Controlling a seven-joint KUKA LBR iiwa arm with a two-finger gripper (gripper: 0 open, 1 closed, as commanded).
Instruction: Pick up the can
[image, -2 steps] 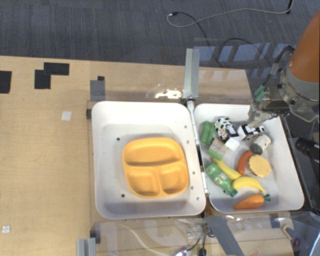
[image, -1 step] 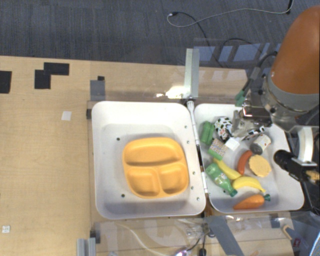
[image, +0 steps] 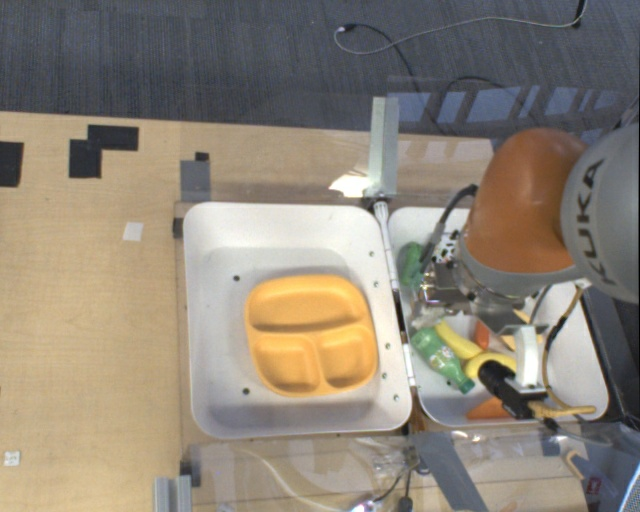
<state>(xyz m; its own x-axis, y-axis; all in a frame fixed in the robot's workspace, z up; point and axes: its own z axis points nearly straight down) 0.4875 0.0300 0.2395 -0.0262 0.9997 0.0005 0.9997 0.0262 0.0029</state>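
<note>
can: not clearly told apart among the clutter in the right bin (image: 592, 370)
gripper (image: 437, 292): low in that bin, open or closed cannot be told
progress: no lift evident; grasp remains
left bin (image: 205, 330): holds yellow tray (image: 308, 334)

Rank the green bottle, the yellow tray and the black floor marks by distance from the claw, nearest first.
1. Green bottle: right bin, just below the claw.
2. Yellow tray: left bin.
3. Black floor marks: far upper left.

Crowded right bin (image: 596, 372), arm (image: 520, 210) overhead
</note>
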